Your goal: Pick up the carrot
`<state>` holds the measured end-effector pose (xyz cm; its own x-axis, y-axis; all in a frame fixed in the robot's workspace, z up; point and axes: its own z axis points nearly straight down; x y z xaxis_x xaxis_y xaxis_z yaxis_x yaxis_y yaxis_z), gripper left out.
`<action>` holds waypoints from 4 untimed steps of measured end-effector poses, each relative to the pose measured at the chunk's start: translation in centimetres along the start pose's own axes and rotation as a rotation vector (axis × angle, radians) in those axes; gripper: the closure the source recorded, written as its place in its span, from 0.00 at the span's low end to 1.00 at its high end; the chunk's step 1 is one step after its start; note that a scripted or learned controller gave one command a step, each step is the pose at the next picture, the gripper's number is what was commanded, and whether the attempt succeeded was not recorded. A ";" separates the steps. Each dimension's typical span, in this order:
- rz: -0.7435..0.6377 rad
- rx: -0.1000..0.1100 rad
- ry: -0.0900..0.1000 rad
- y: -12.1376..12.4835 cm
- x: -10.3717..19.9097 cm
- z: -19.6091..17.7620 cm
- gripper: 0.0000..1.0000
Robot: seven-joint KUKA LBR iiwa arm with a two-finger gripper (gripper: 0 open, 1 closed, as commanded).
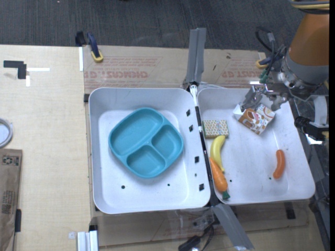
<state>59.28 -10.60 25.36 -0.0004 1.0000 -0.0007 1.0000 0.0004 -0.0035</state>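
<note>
The carrot (219, 180), orange with a green stem end, lies along the front left edge of the right bin (293, 192), pointing toward the back. Its tip touches a yellow banana (216, 147) just behind it. My gripper (261, 97) hangs over the back of the right bin, directly above a small printed snack packet (257, 119). It is far from the carrot, which lies to its front left. Nothing shows as held.
A tan cracker (215, 127) lies behind the banana. An orange-red sausage (279, 163) lies at the right bin's front right. The left bin (104, 192) holds a blue divided plate (146, 141). A grey divider post (196, 56) stands between the bins at the back.
</note>
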 end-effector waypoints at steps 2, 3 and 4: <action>0.111 0.002 0.001 -8.7 -0.1 8.3 0.00; 0.111 0.001 0.001 -8.7 0.0 8.3 0.00; -0.162 -0.002 0.001 -11.5 0.6 16.3 0.00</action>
<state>47.73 -9.98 9.08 -0.1621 0.9868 0.0004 0.9868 0.1621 -0.0014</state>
